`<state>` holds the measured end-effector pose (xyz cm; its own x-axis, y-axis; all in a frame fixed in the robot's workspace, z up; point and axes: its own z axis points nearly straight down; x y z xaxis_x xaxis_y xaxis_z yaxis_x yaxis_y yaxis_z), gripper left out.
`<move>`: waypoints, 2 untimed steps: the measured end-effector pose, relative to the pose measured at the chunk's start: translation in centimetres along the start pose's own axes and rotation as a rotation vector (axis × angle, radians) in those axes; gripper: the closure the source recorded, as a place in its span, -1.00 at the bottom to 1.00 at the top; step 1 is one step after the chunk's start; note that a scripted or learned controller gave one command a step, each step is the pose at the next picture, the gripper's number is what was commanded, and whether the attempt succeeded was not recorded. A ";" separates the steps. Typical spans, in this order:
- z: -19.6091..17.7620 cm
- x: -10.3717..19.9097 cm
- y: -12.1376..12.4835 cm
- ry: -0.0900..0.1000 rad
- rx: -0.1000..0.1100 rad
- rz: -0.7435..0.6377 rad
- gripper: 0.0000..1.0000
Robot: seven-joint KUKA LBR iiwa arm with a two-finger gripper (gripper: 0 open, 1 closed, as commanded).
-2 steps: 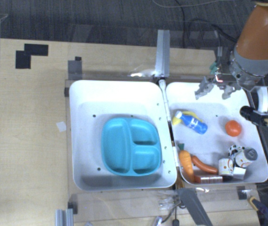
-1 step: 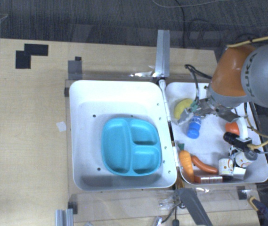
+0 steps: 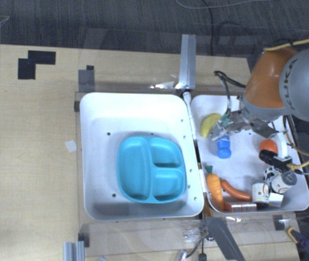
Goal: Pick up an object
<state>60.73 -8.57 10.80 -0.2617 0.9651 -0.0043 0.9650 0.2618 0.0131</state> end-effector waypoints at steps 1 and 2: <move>1.7 -0.2 -2.8 -0.001 -0.002 0.024 1.00; -7.9 2.8 1.0 0.002 0.006 -0.041 1.00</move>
